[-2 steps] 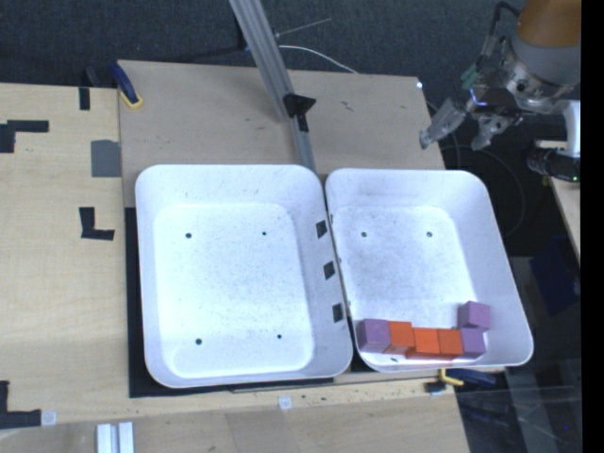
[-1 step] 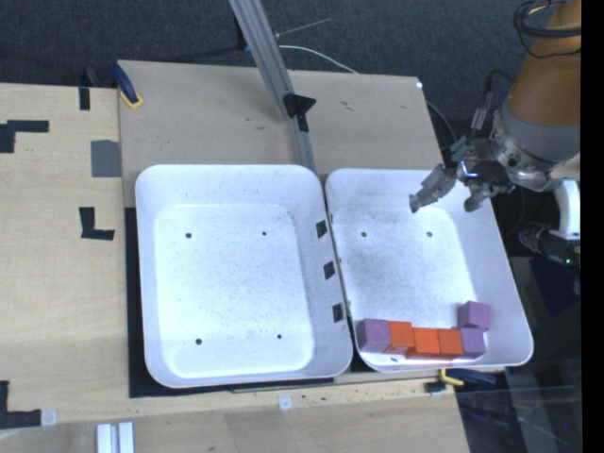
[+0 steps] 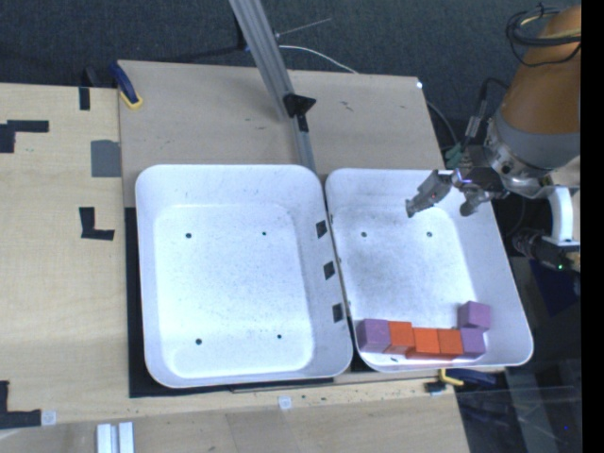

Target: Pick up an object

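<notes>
Several small blocks lie in a row along the near wall of the right bin [image 3: 491,243]: a purple block [image 3: 375,332] at the left end, orange blocks [image 3: 427,341] in the middle, and two purple blocks [image 3: 475,315] stacked at the right end. My gripper [image 3: 446,201] hangs over the far right part of this bin, well away from the blocks. Its two fingers stand apart, open, with nothing between them.
The left bin [image 3: 226,182] sits beside the right one, with black clips along the shared edge. A slanted metal rail [image 3: 269,55] crosses the bench behind the bins. A blue and yellow clamp [image 3: 127,88] lies at the far left corner.
</notes>
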Motion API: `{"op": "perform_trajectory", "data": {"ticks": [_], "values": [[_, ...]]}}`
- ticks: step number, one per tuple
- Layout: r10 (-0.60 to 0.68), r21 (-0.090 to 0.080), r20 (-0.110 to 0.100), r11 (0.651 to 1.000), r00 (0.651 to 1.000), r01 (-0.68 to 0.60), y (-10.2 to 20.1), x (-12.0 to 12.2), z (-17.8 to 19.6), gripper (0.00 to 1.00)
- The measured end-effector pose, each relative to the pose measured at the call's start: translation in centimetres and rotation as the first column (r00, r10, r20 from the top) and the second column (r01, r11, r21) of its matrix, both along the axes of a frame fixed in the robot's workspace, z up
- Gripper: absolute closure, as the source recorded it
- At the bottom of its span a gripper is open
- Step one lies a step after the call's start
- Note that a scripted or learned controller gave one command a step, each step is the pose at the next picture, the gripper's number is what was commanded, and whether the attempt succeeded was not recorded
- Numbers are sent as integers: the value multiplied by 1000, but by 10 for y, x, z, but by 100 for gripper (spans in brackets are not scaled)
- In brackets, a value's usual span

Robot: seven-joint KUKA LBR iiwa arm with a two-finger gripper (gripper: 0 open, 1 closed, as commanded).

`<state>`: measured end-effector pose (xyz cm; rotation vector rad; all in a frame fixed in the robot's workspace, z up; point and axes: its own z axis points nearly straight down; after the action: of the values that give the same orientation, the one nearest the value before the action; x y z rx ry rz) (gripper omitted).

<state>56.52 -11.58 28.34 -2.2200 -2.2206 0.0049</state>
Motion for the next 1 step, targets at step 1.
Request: {"op": "perform_trajectory", "data": {"ticks": [1], "values": [[3,3,-7,1000,1000,-3,42,4,-97,0]]}}
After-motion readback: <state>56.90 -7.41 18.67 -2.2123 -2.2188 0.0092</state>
